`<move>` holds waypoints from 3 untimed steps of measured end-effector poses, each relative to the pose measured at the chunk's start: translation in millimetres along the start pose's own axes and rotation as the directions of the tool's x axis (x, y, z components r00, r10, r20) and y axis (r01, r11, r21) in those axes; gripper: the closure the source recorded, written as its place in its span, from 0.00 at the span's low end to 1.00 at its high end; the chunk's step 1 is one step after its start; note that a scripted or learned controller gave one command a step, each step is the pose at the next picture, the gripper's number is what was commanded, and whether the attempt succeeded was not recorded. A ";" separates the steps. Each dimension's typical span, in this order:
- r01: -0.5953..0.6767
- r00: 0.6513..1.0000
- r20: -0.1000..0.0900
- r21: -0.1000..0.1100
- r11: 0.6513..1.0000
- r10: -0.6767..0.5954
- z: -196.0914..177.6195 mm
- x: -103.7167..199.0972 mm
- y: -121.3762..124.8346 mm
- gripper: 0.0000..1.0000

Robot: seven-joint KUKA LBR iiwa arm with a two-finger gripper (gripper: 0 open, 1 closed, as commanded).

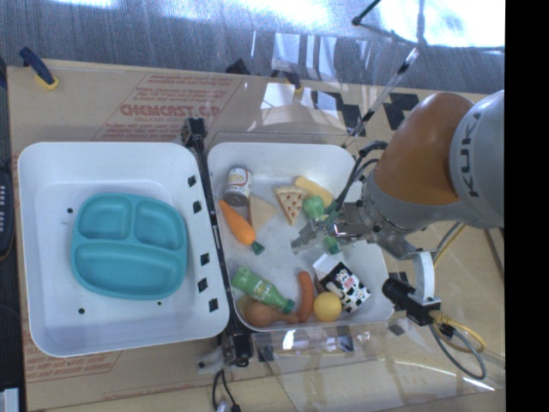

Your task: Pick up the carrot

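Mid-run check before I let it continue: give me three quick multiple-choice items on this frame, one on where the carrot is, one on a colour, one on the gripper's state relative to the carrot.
1. Where does the carrot lie?
A. In the right bin, near its left wall
B. On the divided plate
C. On the bench outside the bins

2. What colour is the divided plate in the left bin?
A. Red
B. Teal blue
C. Yellow

3. How does the gripper stand to the carrot?
A. Holds it above the bin
B. Apart from it, over the middle of the right bin
C. Presses it against the plate

Answers: 1 A, the carrot rests beside the can by the left wall. 2 B, the plate is plainly teal. 3 B, bare bin floor separates them.
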State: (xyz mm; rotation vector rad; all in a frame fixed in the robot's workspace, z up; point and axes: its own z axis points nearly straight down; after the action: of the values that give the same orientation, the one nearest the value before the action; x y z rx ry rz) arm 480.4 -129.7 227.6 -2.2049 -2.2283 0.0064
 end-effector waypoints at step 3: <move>-0.478 0.878 0.002 0.001 0.878 0.478 135.3 27.7 112.5 0.00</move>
State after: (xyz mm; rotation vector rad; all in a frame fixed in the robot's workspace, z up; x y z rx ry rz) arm 591.6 -100.6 91.5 -2.6879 -1.6162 0.0119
